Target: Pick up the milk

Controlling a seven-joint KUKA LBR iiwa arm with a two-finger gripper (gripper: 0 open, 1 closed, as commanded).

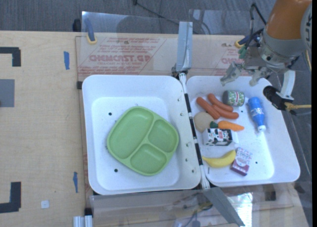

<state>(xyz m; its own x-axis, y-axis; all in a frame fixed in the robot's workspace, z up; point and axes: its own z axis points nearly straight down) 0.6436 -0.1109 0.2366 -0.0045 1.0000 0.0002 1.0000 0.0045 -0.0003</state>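
Note:
The milk (pixel 219 136) is a small carton with black and white cow patches, lying in the right bin (pixel 282 171) near its left wall, between a carrot and a banana. My gripper (pixel 244 76) hangs over the back edge of the right bin, well behind the milk. It is open, its two fingers spread wide with nothing between them.
Around the milk lie a carrot (pixel 230 126), two sausages (pixel 214 105), a beige round item (pixel 202 120), a banana (pixel 220 159) and a pink carton (pixel 241 161). A green can (pixel 234 97) and a blue bottle (pixel 256 113) sit just under the gripper. The left bin holds a green divided plate (pixel 142 140).

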